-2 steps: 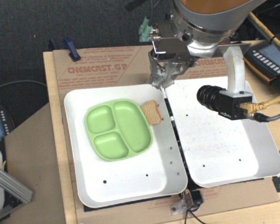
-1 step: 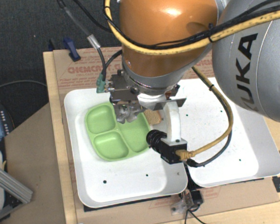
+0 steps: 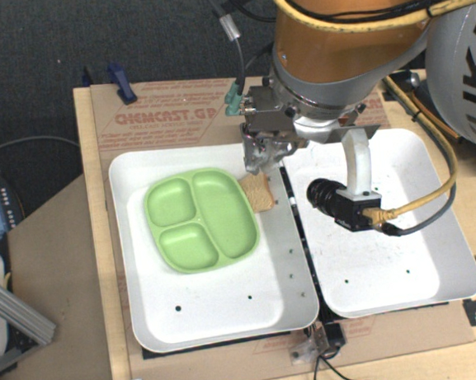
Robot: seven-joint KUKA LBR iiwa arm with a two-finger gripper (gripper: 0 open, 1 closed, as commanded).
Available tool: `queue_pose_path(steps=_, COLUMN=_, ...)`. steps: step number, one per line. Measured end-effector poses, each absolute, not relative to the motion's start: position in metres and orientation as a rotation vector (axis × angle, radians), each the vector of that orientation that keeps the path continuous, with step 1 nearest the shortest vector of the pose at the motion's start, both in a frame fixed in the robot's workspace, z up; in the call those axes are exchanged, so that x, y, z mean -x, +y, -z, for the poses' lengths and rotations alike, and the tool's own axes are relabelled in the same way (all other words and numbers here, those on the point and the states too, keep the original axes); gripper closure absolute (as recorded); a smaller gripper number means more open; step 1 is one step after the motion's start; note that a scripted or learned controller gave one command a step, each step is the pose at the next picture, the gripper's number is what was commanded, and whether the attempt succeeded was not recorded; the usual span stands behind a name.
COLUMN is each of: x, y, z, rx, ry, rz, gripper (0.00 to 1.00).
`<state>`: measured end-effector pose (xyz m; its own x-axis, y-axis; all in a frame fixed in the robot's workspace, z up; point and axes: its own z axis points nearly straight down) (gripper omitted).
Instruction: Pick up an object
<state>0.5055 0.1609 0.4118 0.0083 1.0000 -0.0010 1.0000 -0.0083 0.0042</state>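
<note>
Two shallow white bins sit side by side on the bench, the left bin [image 3: 148, 300] and the right bin [image 3: 411, 269] meeting along a seam near the middle. Above them the grey and orange arm [image 3: 348, 26] reaches in from the right and hangs over the far end of that seam. In the left bin lies a green divided plate [image 3: 201, 220] with three compartments, flat on the floor. Just beside its right edge, touching or nearly so, lies a small tan block [image 3: 260, 194], the likely thing to pick. The gripper [image 3: 262, 160] hangs directly above that block, close to the wall between the bins; whether it is spread or closed I cannot tell, as the wrist hides the tips.

To do this step well, I judge the descent should be straight down and centred on the block, with the tips set to straddle it across its narrow side. The plate rim on one side and the bin wall on the other leave little room, so a slanted approach risks nudging the block away or catching the plate instead
</note>
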Motion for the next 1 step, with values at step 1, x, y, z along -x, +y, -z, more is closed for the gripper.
queue_pose_path(steps=1, x=-0.4782, y=0.1941, z=-0.4394, rx=-2.216, ry=2.226, rz=-0.007, gripper=1.00)
